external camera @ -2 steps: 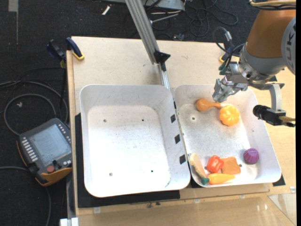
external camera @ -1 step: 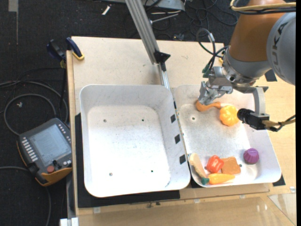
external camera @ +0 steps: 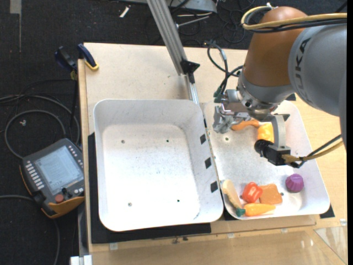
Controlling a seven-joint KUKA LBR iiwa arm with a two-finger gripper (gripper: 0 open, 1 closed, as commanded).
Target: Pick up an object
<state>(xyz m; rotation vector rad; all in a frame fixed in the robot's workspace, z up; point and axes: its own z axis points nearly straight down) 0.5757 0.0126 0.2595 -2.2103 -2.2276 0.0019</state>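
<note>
while the arm leans in from the right, its smooth grey shell and glossy orange band bulk over the right bin, and the metal gripper sits low at that bin's far left corner. can't tell if it's open or closed from up here, and nothing shows between the tips. just beside it, touching or nearly so, lies an orange curved piece, with a yellow block next to that, partly behind a black fitting on the wrist. down at the near end of the bin there's a cluster: a pale tan wedge, a shiny red pepper, a matte orange slab, a tapered carrot, and off to the right a round purple ball. the left bin is shallow white plastic with rounded corners, its floor speckled with fine dark flecks. both bins rest on a pale wooden bench. beyond it, dark carpet, loose cables, a slanting aluminium rail, and a grey pendant with an orange rim on the floor at left.
</note>
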